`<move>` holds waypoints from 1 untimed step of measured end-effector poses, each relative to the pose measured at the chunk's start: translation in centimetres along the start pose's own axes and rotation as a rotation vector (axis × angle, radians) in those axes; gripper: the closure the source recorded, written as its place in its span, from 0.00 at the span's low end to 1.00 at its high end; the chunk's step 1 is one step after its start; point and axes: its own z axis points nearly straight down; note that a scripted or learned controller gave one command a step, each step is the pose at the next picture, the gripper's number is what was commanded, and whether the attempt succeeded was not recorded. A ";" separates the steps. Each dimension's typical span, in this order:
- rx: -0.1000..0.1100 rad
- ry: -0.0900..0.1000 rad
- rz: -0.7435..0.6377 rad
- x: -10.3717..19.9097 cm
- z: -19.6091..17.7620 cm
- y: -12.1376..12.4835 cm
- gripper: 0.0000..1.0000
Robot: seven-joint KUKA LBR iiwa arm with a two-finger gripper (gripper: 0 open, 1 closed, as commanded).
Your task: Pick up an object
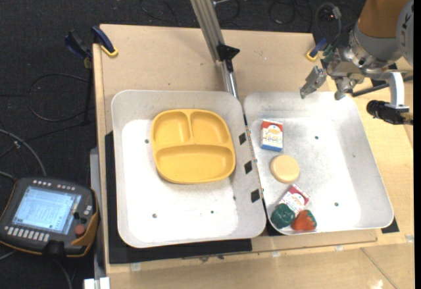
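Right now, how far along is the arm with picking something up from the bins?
Nothing looks picked yet. The gripper hangs open, holding nothing, at the right bin's far edge. The small carton, round cookie, red-white packet, green piece and red piece all lie in that bin. The yellow tray sits in the left bin. Descent, grasp and lift remain.

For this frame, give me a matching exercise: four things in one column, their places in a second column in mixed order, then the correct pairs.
Things:
1. yellow plastic divided tray
2. small white and red carton
3. round cream-coloured disc
4. two-finger gripper

Places:
A. above the far edge of the right bin
B. middle of the left bin
C. right bin, between the carton and the cluster at the near corner
D. right bin, farthest of its items from the near edge

Pairs: 1-B, 2-D, 3-C, 4-A
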 end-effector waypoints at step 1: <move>0.000 0.000 0.000 0.0 0.0 0.0 0.00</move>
